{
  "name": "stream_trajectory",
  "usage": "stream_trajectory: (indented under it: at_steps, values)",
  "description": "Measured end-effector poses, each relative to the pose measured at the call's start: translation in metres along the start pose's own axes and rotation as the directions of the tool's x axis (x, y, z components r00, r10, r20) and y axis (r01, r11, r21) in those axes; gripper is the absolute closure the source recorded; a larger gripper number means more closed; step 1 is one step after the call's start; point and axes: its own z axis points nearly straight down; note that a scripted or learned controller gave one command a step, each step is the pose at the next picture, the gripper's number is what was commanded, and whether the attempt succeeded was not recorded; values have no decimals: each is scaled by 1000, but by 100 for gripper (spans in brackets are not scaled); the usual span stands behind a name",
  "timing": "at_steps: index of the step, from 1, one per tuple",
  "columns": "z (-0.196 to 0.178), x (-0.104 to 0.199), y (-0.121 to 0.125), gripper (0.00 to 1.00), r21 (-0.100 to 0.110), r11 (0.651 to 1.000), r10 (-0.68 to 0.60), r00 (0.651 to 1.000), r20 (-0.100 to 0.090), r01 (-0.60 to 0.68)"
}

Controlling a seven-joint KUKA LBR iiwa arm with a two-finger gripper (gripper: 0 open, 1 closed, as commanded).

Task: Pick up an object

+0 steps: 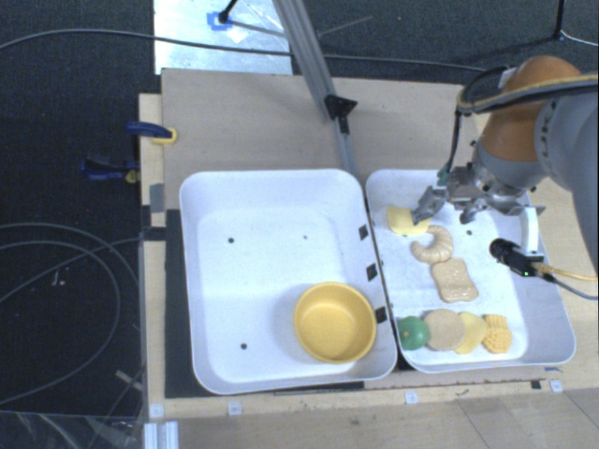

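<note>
Tool (pixel 446 204): fingers spread, gripping nothing — above the right bin (pixel 554 318)
Nearest: yellow piece (pixel 402 220), croissant (pixel 435 244)

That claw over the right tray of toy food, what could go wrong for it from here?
The gripper hangs open over the right bin. The yellow piece and croissant lie touching, so it may nudge one while grabbing the other. Both sit near the bin's rim, where a finger could catch.

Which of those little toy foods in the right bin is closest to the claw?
The pale yellow piece at the top of the right bin, right beside the claw. The croissant-shaped one lies just below it; the rest sit nearer the bottom.
</note>
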Motion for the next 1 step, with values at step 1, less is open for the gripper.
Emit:
stream_trajectory:
  at_steps: [1]
  values:
    - [-14,0,2,100,-6,1000,0,1000,1,0]
